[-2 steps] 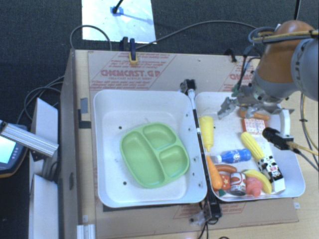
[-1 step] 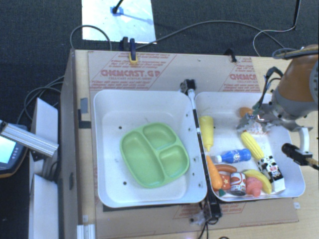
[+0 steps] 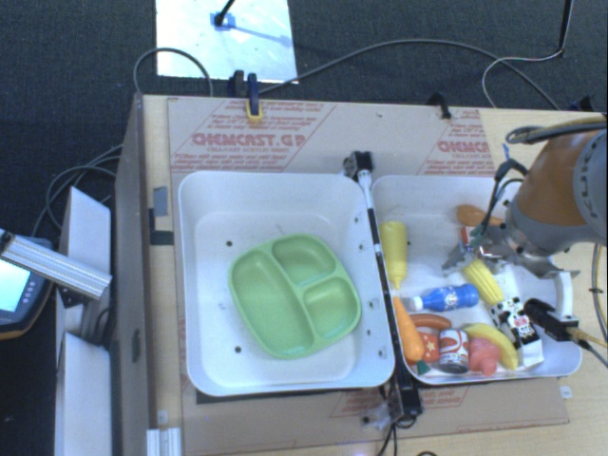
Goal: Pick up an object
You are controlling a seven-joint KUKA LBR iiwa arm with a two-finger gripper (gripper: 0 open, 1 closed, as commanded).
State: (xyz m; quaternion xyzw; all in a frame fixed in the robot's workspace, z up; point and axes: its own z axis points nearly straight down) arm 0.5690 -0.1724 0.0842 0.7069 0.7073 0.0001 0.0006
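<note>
White bins (image 3: 190,283) on cardboard-topped bench (image 3: 285,136), dark carpet (image 3: 66,55), cables (image 3: 399,50).

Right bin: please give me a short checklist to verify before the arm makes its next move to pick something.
1. Things to pick lie in the right bin: ok.
2. Corn cob beside the pincer, within easy reach: ok.
3. Pincer holds something: cannot tell.
4. Corn cob free of neighbours: not ok, a cow toy lies close.
5. Blue bottle lying flat: ok.
6. Green tray sits apart in the left bin: ok.
</note>
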